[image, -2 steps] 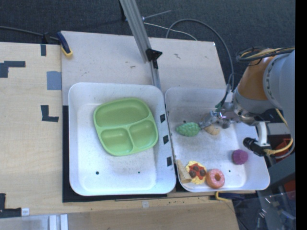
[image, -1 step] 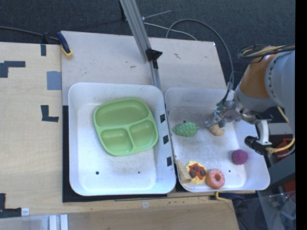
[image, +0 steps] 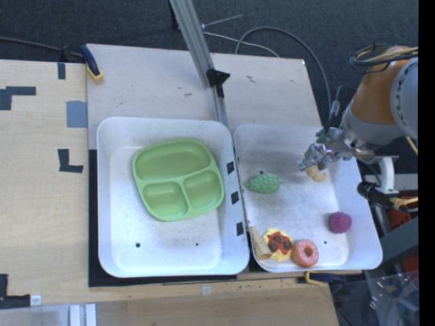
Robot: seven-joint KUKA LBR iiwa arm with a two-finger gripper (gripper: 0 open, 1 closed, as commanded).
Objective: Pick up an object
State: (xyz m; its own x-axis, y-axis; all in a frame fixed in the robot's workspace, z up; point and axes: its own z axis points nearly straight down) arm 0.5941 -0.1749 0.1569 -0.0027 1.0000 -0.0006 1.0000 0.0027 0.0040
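Even, diffuse overhead light, faint shadows, mild glare on white bins [image: 109, 182], slightly soft focus.

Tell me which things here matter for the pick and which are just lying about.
In play: gripper, low in the right bin over a small tan object.

Lying about: green toy, purple toy, pizza slice, donut, green divided plate in the left bin.
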